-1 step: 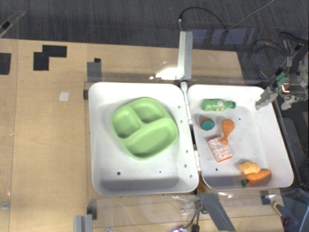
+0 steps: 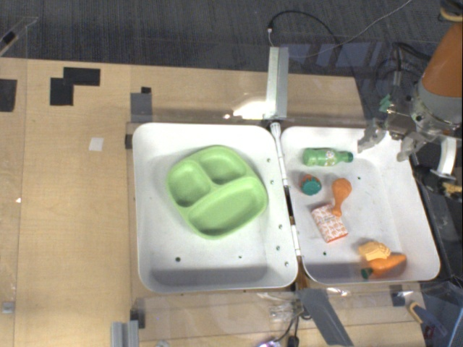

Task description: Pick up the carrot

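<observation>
The grey arm with its orange band (image 2: 443,71) is cut off by the frame's right edge, above the right white bin's (image 2: 427,230) far right corner. Its two-finger gripper (image 2: 387,139) hangs over that bin's far rim, fingers spread apart, nothing between them. The left white bin (image 2: 152,266) carries a green divided plate (image 2: 215,190). The orange carrot (image 2: 385,265) lies at the right bin's near right corner, its green end hard to make out, touching a pale tan item (image 2: 373,250) too blurred to identify.
</observation>
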`<move>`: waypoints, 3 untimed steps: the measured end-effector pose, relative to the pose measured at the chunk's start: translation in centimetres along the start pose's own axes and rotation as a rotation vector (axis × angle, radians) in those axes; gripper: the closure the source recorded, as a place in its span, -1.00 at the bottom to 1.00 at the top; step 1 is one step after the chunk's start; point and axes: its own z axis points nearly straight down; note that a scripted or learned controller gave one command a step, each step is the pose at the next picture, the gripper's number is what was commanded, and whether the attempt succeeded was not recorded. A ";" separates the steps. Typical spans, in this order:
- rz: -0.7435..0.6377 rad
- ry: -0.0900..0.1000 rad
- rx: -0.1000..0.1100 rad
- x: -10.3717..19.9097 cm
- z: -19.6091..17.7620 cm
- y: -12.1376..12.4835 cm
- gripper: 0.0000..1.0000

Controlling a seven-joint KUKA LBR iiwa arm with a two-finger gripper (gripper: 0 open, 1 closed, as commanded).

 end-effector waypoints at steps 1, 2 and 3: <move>0.205 0.000 0.002 3.0 11.4 -1.2 -1.00; 0.029 0.001 -0.005 3.5 13.4 -0.6 -1.00; 0.027 0.005 -0.012 3.8 12.1 -0.3 1.00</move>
